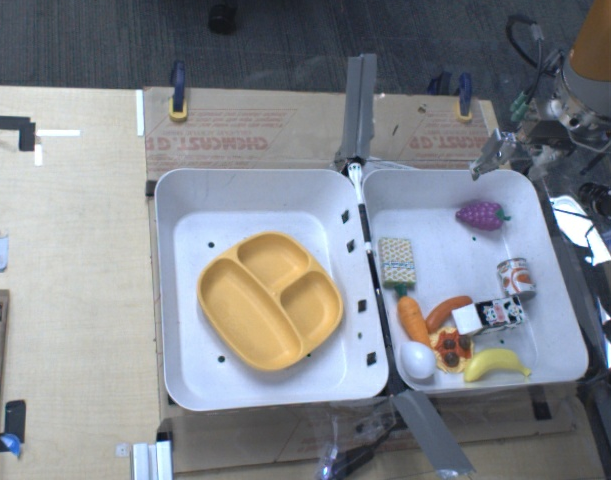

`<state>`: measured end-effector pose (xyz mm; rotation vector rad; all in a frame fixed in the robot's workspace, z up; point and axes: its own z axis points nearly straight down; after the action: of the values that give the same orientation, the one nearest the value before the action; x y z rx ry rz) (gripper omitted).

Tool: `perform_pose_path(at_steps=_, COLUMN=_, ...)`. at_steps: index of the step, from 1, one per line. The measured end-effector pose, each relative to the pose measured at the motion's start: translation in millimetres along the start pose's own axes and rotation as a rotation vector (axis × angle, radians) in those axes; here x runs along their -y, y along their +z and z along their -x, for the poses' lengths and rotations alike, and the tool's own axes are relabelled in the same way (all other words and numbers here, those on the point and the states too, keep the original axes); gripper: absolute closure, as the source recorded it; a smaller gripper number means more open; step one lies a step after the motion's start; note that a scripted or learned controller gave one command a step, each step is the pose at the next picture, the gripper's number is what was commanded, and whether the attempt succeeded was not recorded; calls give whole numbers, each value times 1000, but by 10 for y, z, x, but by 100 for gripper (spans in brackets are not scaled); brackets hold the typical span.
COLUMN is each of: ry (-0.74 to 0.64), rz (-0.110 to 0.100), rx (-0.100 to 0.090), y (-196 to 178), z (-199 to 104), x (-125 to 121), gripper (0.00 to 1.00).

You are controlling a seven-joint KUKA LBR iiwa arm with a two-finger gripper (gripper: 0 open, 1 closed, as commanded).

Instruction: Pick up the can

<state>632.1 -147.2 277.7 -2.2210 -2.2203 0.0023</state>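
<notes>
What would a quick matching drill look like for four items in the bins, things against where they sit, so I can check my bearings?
Things:
1. can
2. grapes
3. yellow plate
4. banana

Places:
A. left bin
B. right bin, far end, near the gripper
C. right bin, near front edge
D. right bin, by the right wall, above the milk carton

Pairs: 1-D, 2-B, 3-A, 4-C

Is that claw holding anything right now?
No. The claw hangs over the right bin's far rim, nothing between it; the can sits untouched in the bin.
</notes>
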Motion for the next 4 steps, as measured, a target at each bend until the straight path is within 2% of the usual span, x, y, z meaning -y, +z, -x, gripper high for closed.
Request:
perform_pose_path(at_steps=1, ry=-64, rz=1, rx=2, y=-132, z=16, x=-265, gripper=0)
perform_pose_path(at_steps=2, ry=-35, rz=0, rx=1, y=1108, z=210, x=-78, gripper=0)
perform_pose_path(at_steps=3, ry=-167, rz=0, rx=-2, y=1867, z=613, x=691, gripper=0)
perform_pose_path(at_steps=4, ry=-138, rz=1, rx=-8, y=1731, z=694, x=1117, gripper=0)
